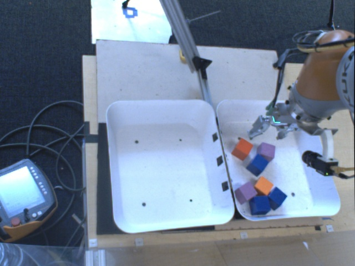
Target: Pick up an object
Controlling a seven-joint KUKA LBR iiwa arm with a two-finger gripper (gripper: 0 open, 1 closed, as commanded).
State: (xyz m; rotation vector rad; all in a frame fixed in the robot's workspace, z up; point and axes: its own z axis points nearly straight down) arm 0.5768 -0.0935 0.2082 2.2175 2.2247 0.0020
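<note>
So here's what you've got: the arm (327, 76) comes in from the right and its gripper (265, 127) hangs over the upper part of the right bin (321, 204), up and to the right of the cube pile. You can see the metal fingers (256, 131) pointing down and left toward the blocks, but honestly you can't tell from this angle how far apart they are. Nothing shows between them, so you're not holding anything as far as the view goes.

The closest block to the tool is the orange cube (242, 148), just below and left of the fingertips. Right beside it you've got a purple cube (267, 150) and a blue cube (257, 164) tucked under those two. Lower down there's a second cluster near the front wall: a second purple cube (245, 192), a smaller orange cube (264, 185) and two more blue cubes (259, 205) (277, 197), all bunched up touching each other.

The left bin (119, 121) sits right alongside. Off the bench at your far left there's a teach pendant (22, 195) with its cables (50, 132) looped on the floor
</note>
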